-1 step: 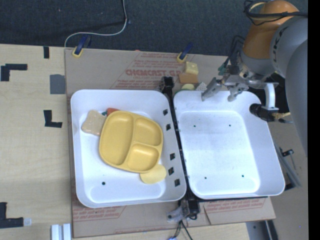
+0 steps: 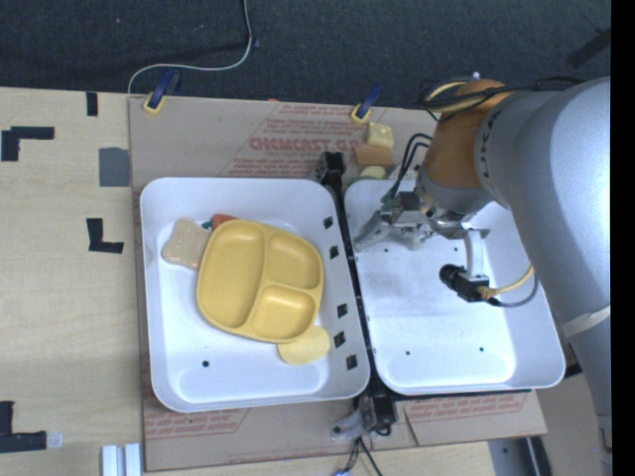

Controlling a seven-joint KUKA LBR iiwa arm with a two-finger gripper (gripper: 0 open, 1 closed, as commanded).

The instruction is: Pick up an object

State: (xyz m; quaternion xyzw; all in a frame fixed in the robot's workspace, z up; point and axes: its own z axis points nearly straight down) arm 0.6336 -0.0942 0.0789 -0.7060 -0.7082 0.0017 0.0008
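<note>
From the camera view, the pick looks barely begun, if at all. The grey arm [image 2: 556, 177] comes in from the right and bends down over the right bin [image 2: 466, 365], with the hand [image 2: 397, 218] low near that bin's far left corner, close to the divider between the two bins. Nothing can be seen between its parts, so I would not say anything has been grasped; whether it is spread or pressed together I cannot tell, since the wrist and cabling hide it.

Everything that could be picked lies away from the hand. Across the divider, in the left bin [image 2: 159, 266], rests a yellow divided tray [image 2: 260, 281]. A tan spongy piece [image 2: 183, 244] touches the tray's edge on the side farthest from the hand, a small red thing [image 2: 222, 220] peeks out at the tray's far rim, and a pale yellow round piece [image 2: 304, 346] lies against the tray's near corner. Just beyond the hand, outside the bins on the tabletop [image 2: 60, 296], sit a tan block [image 2: 375, 147] and a small pale green thing [image 2: 371, 173].

Count: two white bins, one tray, one spongy piece, one red thing, one round piece, one block, one green thing.

What is left, as I judge it, is the whole job: reaching an object, closing on it, and lifting.
</note>
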